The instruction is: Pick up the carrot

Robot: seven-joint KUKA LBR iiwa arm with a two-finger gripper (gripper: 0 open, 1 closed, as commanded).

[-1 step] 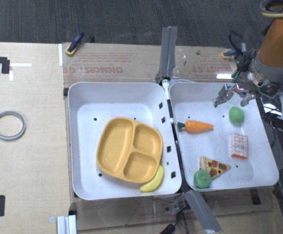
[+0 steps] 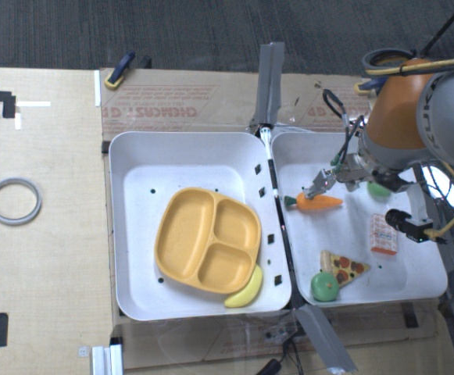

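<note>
Carrot (image 2: 319, 203): a small toy piece, orange body tapering to the right, with a green stub of leaves at its left end. It lies flat on the floor of the right bin (image 2: 414, 287), in the upper left part, long axis nearly level across the view, green end close to the bin's left wall.
Gripper (image 2: 320, 184): grey fingers pointing down and to the left, tips just above the carrot's upper edge. Whether they touch it cannot be told.
Jaws: spread slightly, nothing seen between them; the carrot rests on the bin floor, not gripped.
Arm (image 2: 402, 112): enters from the right, orange band over the bin's upper right area, black cables trailing around it.
Right bin, other contents: a pizza slice (image 2: 344, 267) near the lower middle; a green apple (image 2: 325, 287) just beside the slice at its lower left; a small red and white packet (image 2: 384, 235) toward the right; a green item (image 2: 379, 189) partly hidden under the wrist, kind unclear.
Left bin (image 2: 125, 209): holds a yellow divided plate (image 2: 209, 240), tilted in plan, with a banana (image 2: 246, 291) against its lower right rim.
Bench: a roll of tape (image 2: 13, 201) lies at far left, well apart from both bins.
</note>
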